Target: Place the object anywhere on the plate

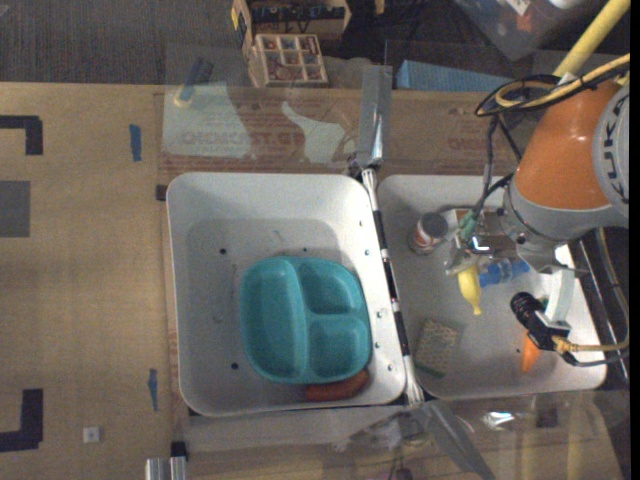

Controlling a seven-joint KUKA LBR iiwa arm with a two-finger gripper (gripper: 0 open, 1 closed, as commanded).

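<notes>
Yellow banana-like object (469, 290) lay in the right bin (400, 203), long axis running frame top to bottom, directly beneath the gripper (473, 255); finger state indeterminate. Teal plate (303, 318) sat lower left, left bin (200, 208).

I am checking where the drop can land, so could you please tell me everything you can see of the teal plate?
The teal plate is a rounded, glossy tray that looks like plastic, divided by raised ridges into three compartments: one long section on the view's left and two smaller ones on the right. It lies flat, open side up, on the floor of the left white bin, toward its near right corner. Nothing lies in its compartments. A reddish-orange object sits against its near edge, partly tucked beneath the rim.
</notes>
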